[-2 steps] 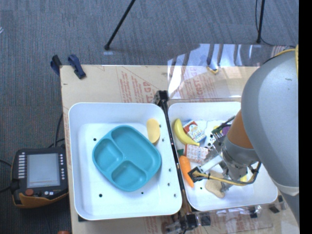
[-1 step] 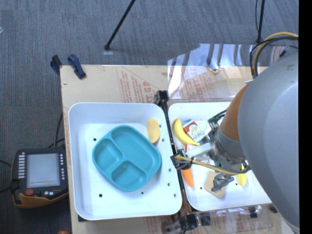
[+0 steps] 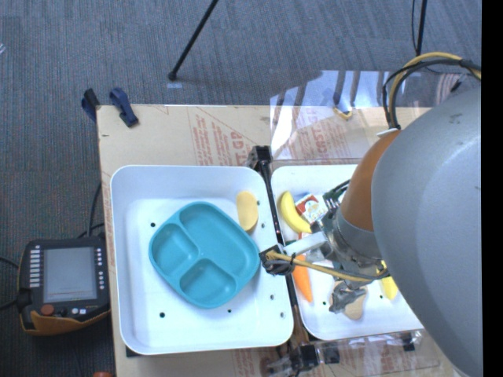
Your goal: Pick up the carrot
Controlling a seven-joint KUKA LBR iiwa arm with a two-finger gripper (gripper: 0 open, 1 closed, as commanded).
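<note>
White plastic, the shallow left bin (image 3: 130,210) holds a teal divided tray (image 3: 204,254) and a pale yellow piece (image 3: 247,209) beside it. We see the right bin (image 3: 314,330) hold the slim orange carrot (image 3: 303,283) by its left wall, a yellow banana (image 3: 293,213) and a red-and-white carton (image 3: 310,206). Our gripper (image 3: 346,297) hangs just right of the carrot; its jaws we cannot tell.
</note>
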